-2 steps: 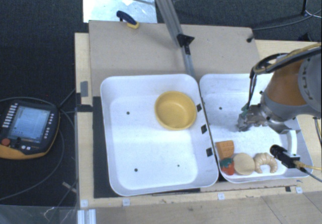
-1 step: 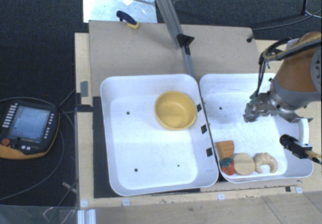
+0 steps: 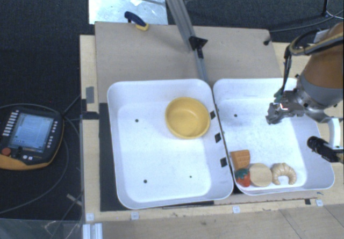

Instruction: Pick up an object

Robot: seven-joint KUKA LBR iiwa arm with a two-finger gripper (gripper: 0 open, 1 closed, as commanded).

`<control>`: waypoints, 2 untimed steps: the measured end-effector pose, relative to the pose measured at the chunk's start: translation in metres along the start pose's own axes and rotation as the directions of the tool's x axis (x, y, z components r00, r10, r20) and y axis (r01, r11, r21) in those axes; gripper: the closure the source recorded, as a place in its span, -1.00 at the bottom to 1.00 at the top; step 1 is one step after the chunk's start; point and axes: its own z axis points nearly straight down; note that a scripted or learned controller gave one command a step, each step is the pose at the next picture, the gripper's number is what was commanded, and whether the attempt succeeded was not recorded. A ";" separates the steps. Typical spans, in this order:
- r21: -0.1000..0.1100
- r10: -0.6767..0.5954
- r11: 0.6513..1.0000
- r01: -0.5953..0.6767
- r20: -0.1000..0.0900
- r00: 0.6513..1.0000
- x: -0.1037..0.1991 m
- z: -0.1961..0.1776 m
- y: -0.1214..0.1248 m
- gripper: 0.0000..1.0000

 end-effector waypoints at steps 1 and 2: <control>0.003 -0.004 1.000 0.004 -0.002 1.000 0.049 0.003 0.022 1.00; 0.003 -0.004 1.000 0.004 -0.002 1.000 0.097 0.005 0.040 1.00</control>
